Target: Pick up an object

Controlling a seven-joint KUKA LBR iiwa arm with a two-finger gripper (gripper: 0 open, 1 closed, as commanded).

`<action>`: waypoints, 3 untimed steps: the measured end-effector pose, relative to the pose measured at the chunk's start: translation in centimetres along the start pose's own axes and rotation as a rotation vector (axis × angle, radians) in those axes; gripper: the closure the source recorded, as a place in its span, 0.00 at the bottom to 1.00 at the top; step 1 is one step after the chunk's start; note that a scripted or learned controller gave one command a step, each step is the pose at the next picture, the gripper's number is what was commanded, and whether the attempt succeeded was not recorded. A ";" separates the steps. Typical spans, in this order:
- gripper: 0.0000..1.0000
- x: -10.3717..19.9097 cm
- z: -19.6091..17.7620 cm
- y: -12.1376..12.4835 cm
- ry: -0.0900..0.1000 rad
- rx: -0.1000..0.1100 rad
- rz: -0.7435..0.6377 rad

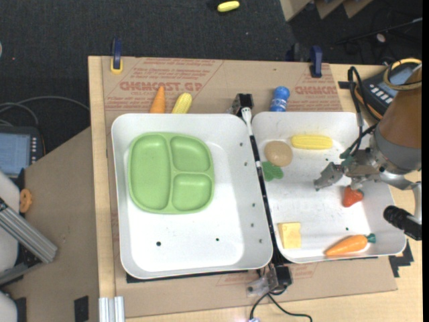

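Note:
The right bin holds several toy foods: a yellow corn cob, a tan round bun, a small green piece, a yellow cheese square, an orange carrot and a small red piece. My gripper hangs low over the right half of this bin, pointing left, below the corn. The red piece lies just right of and below it, partly hidden under the wrist. Nothing visibly sits in the gripper.
The left bin holds a green divided plate. Behind the bins on the cardboard lie an orange carrot, a yellow piece, a blue bottle and a black clamp. Cables run at the right.

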State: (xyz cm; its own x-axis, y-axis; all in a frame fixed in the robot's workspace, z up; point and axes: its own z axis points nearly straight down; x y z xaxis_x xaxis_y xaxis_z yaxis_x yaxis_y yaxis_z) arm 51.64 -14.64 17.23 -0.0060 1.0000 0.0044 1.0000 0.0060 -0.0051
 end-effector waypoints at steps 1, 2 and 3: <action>0.00 5.6 3.9 -0.1 0.000 0.001 0.001; 0.00 -3.1 5.6 4.8 -0.011 -0.010 0.011; 0.00 9.2 -1.6 1.4 -0.001 -0.008 -0.004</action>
State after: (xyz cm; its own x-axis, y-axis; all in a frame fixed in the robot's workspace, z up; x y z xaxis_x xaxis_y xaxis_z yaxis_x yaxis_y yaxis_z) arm 52.99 -5.48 18.86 -0.0104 0.9999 0.0038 0.9999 0.0104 0.0025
